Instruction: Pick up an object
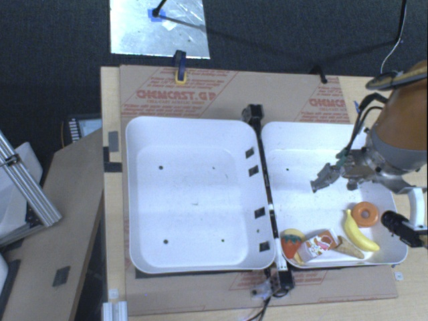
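Observation:
My gripper (324, 178) hangs over the middle of the right bin (301, 146), pointing left, with bare bin floor beneath it. Along the bin's near edge lie a yellow banana (358, 232), an orange ring-shaped toy (365, 213), a round orange-red fruit (291, 241), a red and white packet (317, 245) and a small brown wedge (348, 248). The gripper is up and to the left of the banana and ring, apart from all of them. Nothing shows between it and the bin.
The left bin (194, 192) sits beside the right one, split from it by a black-clipped divider (262, 179). Both rest on a cardboard sheet (221, 92). A metal plate (159, 17) lies on the floor behind the bench.

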You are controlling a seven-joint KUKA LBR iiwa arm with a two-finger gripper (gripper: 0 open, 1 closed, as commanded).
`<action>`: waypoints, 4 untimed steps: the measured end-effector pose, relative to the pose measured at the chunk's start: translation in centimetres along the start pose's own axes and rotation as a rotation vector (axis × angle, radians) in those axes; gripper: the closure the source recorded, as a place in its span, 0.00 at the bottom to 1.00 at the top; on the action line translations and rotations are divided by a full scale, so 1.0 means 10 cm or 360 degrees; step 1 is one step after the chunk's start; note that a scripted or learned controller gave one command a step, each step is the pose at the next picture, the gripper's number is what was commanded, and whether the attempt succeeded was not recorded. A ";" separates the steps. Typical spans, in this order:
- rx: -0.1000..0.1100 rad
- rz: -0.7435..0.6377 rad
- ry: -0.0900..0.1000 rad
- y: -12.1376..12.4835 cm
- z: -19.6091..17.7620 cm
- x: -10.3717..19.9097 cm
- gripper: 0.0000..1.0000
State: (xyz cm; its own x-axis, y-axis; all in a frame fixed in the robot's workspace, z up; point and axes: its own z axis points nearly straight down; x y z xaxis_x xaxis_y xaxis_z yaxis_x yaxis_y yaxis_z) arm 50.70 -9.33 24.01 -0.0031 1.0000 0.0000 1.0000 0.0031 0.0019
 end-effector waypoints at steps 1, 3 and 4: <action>-0.0029 -0.0016 0.0006 -0.18 -1.51 0.81 0.00; -0.0013 -0.0010 0.0006 -0.19 -2.99 1.96 0.00; 0.0015 0.0007 -0.0003 -0.20 -1.94 1.73 0.00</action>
State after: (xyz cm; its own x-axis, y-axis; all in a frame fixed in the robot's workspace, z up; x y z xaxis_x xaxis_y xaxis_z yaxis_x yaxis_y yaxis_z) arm 48.60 7.95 43.37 0.0011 1.0000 -0.0019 1.0000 -0.0011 -0.0078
